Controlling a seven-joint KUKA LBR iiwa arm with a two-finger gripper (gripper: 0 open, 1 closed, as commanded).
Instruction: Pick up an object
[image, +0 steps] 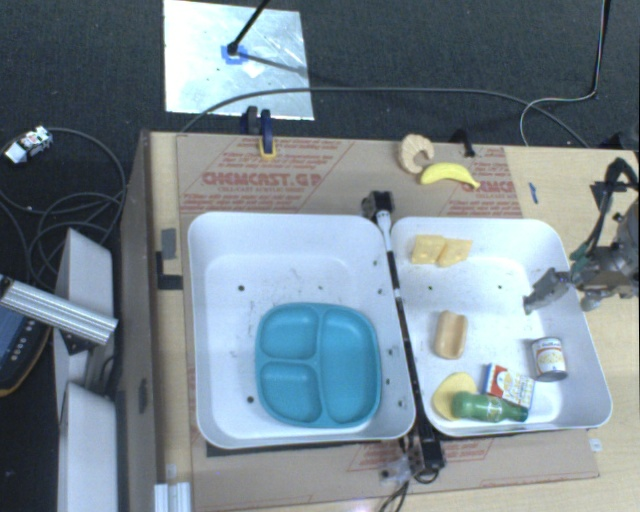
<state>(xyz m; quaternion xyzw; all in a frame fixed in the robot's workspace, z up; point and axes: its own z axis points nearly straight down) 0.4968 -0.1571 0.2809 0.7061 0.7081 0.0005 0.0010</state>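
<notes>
The tool (545, 290), its state unreadable, hangs by the right bin's (575, 255) right edge; the can (548, 358) stands just toward the front edge.

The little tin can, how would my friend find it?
Look in the right white bin, along its right side. The small silver tin can stands there, below the grey claw. It's the only shiny round metal thing; the small colourful box beside it is flat.

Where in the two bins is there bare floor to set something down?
Left bin: bare strip behind the blue divided plate, plus its left side. Right bin: bare middle between the yellow blocks, the bread roll and the claw. Crowded at the front: can, carton, green bottle.
</notes>
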